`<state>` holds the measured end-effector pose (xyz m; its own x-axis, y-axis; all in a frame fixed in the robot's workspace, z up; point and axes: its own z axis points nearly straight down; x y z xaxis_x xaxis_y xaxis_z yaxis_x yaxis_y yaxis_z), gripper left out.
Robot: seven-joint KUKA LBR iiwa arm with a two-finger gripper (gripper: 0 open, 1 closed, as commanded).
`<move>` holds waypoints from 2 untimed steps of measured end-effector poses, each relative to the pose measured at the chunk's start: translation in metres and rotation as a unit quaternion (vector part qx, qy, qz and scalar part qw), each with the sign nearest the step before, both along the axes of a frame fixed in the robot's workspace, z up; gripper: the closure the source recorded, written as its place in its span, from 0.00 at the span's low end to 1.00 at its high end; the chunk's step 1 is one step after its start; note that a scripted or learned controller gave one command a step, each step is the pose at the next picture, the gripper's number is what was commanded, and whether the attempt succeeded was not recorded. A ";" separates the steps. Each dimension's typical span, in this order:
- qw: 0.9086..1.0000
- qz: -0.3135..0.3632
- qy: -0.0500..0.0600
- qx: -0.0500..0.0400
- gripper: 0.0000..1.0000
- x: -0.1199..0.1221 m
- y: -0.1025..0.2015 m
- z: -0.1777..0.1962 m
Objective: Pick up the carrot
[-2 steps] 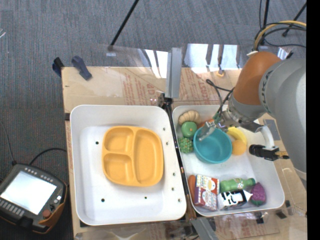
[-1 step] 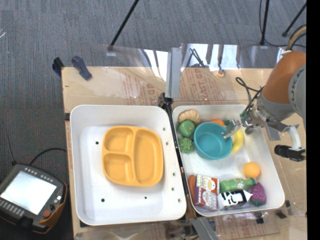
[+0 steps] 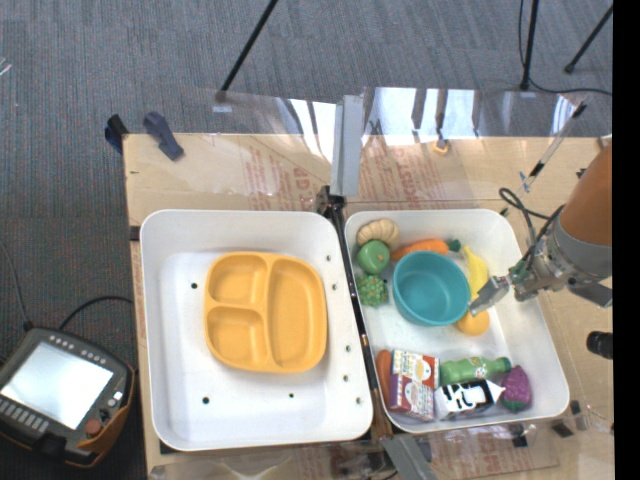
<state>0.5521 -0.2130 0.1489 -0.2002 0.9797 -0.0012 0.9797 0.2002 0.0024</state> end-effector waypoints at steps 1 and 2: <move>0.995 0.098 0.004 0.002 0.00 -0.007 0.003 -0.064; 0.995 0.098 0.003 0.002 1.00 -0.005 0.003 -0.053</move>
